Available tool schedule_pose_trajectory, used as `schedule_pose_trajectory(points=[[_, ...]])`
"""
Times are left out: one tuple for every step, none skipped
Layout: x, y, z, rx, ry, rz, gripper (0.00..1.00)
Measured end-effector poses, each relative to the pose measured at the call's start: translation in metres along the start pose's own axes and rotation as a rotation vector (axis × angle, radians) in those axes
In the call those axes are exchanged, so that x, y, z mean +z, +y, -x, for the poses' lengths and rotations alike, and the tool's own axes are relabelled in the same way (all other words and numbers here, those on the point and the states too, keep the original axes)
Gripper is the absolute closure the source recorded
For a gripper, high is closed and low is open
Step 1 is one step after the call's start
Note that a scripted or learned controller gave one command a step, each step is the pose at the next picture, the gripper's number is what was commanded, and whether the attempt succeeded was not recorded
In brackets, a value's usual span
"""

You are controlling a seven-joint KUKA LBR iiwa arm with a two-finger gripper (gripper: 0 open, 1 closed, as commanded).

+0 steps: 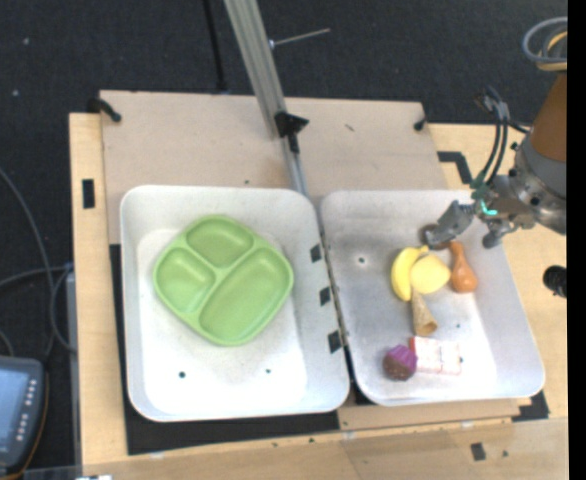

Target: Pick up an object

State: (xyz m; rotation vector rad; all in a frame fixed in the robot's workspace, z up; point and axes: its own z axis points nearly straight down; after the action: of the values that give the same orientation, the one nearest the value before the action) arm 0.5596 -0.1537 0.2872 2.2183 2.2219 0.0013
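Above the right-hand white bin (513,298), the grey arm's two-finger gripper (470,227) hangs over the bin's upper part, reaching in from the right with its fingers spread apart and nothing between them. One finger (443,230) points left, its tip just above a yellow banana (403,273); the other (496,233) sits near the top of an orange carrot-shaped toy (461,268). A pale yellow lemon-like piece (430,276) lies touching the banana, between it and the orange toy. Just below them rests a tan cone (424,314), tilted. Nearer the bin's front edge sit a dark purple fruit (399,362) and, touching it on the right, a small white and red box (439,356). Across the divide, the left bin (153,368) holds a light green plate (223,279) with three compartments, lying flat and turned at an angle. A slanted metal rail (258,53) rises from the back of the wooden bench (213,138) between the two bins.
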Motion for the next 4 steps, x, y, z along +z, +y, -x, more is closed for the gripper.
schedule_pose_trajectory(points=[[0.043,0.004,0.002,0.002,-0.001,-0.005,0.00],[0.087,0.002,-0.002,0.002,0.000,-0.005,0.00],[0.149,0.000,-0.005,0.002,0.001,-0.007,0.00],[0.134,0.003,-0.003,0.007,0.000,0.001,1.00]])
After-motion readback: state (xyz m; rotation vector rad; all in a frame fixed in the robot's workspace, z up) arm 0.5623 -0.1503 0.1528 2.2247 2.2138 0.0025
